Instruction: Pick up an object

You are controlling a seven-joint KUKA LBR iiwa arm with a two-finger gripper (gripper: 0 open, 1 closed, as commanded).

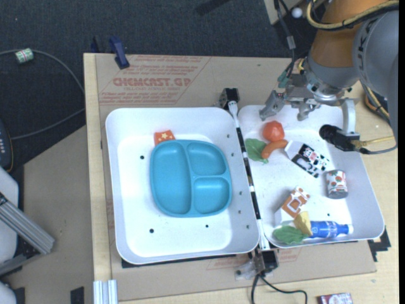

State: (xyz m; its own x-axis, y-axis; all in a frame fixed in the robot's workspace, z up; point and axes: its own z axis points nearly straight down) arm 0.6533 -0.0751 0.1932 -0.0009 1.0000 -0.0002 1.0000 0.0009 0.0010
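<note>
Arm (345,37) poses tool (288,106) open above right bin's (367,198) rear edge.

In the left bin (126,138), the middle is taken by a blue divided plate (190,177), with a small orange block (164,136) just behind it; a free white margin is left around the plate. The right bin (370,201) is crowded: a tomato (273,131), a carrot (274,148) and a green leaf (255,149) lie close together, a black-and-white packet (309,159) and a small can (336,183) beside them. Bare floor is found between these and the front group, a small carton (295,202) and a blue bottle (328,229).
</note>
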